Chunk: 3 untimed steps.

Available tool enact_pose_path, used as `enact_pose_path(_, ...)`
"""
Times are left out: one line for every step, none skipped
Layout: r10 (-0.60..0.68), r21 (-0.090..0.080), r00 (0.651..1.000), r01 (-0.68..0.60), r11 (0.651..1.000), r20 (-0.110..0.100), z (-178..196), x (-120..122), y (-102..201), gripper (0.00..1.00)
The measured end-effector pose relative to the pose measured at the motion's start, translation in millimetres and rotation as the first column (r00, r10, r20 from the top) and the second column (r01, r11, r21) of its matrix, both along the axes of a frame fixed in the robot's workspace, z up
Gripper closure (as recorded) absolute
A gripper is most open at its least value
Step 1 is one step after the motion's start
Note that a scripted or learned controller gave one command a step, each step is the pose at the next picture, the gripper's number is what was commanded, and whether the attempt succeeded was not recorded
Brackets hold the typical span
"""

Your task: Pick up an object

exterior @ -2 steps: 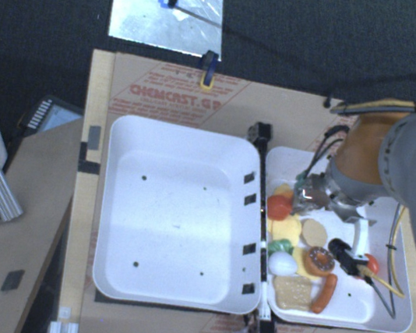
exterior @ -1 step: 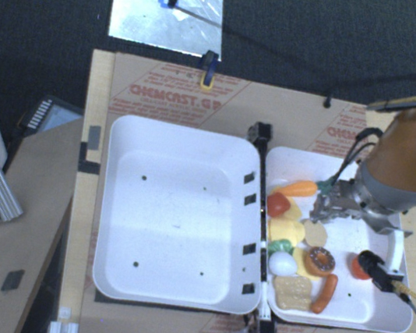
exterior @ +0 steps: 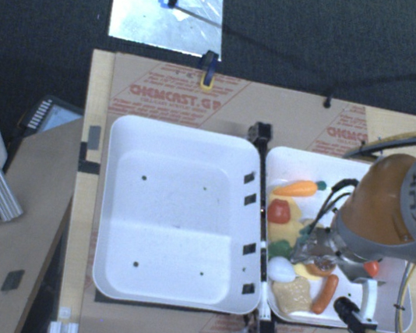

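The gripper (exterior: 313,249) sits low in the right bin (exterior: 294,159), among toy food; its grip state cannot be told. A carrot (exterior: 297,188) lies beyond it, a sausage (exterior: 324,293) and bread (exterior: 293,294) just before it, an egg (exterior: 281,270) beside.

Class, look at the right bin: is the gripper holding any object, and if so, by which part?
It cannot be told. The gripper sits low among the toy foods in the right bin, near the yellow piece, but the wrist hides any contact.
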State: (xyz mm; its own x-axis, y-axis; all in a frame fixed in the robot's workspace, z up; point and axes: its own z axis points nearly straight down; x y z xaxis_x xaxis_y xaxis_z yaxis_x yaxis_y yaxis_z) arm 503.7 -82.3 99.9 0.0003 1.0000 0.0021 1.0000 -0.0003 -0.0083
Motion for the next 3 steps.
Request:
enact_pose_path(0.011,-0.002,1.0,-0.011,1.0,0.024,90,81,43,1.0)
enact_pose_path(-0.002,-0.002,1.0,0.002,1.0,0.005,84,4,25,1.0)
enact_pose_path(0.006,0.0,1.0,-0.006,1.0,0.008,84,-13,56,1.0)
